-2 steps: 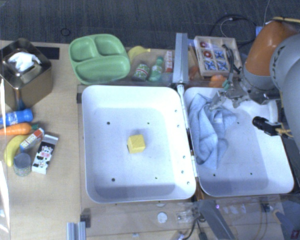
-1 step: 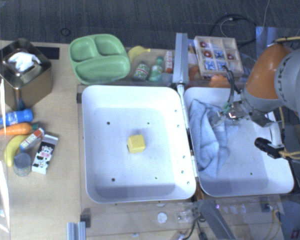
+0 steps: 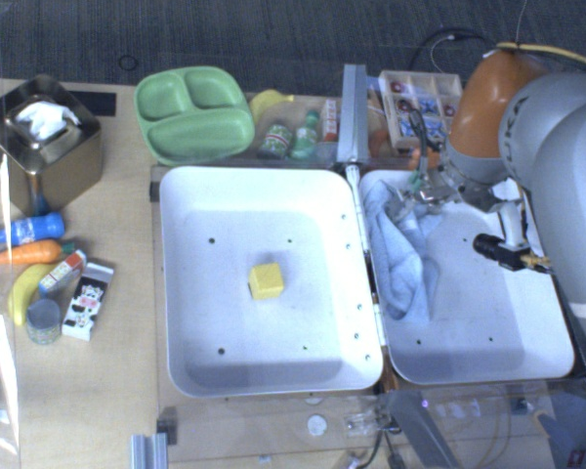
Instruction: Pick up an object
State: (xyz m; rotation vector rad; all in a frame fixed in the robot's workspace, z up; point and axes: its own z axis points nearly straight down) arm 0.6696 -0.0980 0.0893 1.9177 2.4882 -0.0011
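End effector (image 3: pixel 422 189) at the far edge of the right bin (image 3: pixel 508 355), over the light blue cloth (image 3: pixel 402 252) lying along that bin's left wall; finger state indeterminate; advise pinching a raised fold, while the left bin (image 3: pixel 215 360) holds one yellow block (image 3: pixel 267 281).

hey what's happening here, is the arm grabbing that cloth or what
The grey KUKA arm reaches in from the right, with its gripper at the top end of a crumpled light blue cloth in the right bin. Whether it grips the cloth cannot be told. A yellow block lies alone and untouched in the left bin.
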